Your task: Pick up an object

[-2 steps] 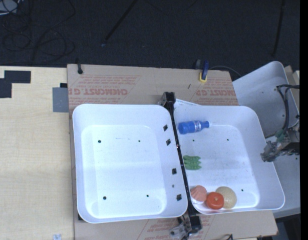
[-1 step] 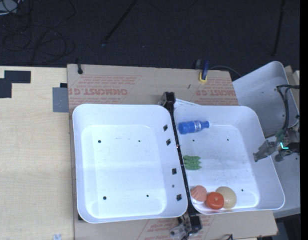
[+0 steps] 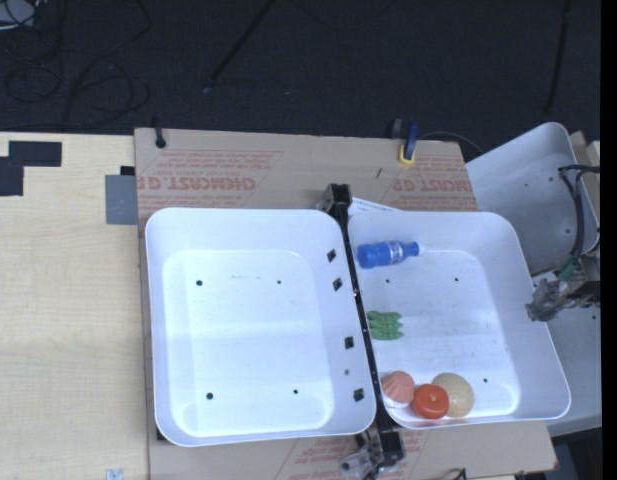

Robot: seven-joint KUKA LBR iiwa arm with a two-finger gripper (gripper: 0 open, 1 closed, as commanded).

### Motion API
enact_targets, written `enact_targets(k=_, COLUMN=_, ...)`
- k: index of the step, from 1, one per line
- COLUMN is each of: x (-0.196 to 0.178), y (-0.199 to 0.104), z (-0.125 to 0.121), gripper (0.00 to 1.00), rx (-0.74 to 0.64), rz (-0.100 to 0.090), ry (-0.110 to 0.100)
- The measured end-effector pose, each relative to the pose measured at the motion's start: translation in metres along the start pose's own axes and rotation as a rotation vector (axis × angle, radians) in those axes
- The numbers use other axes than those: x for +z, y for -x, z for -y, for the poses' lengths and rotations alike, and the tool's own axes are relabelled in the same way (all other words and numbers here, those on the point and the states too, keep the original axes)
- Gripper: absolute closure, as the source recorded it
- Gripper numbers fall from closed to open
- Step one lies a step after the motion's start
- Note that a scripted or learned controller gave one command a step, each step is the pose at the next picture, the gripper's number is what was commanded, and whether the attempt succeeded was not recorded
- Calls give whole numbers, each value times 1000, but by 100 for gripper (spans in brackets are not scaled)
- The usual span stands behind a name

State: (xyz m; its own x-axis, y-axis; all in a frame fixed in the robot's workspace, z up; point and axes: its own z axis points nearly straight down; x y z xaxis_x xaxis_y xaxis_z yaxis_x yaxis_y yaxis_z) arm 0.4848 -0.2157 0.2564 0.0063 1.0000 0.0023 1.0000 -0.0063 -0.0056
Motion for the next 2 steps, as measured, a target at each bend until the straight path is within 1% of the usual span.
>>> enact_targets(k=1, x=-103, y=-2, z=9, gripper=100, rx=-7, rz=6, ry=13)
enact_targets(k=2, x=-125, y=-2, z=10, gripper=100, rx=-8, rz=3, ry=6)
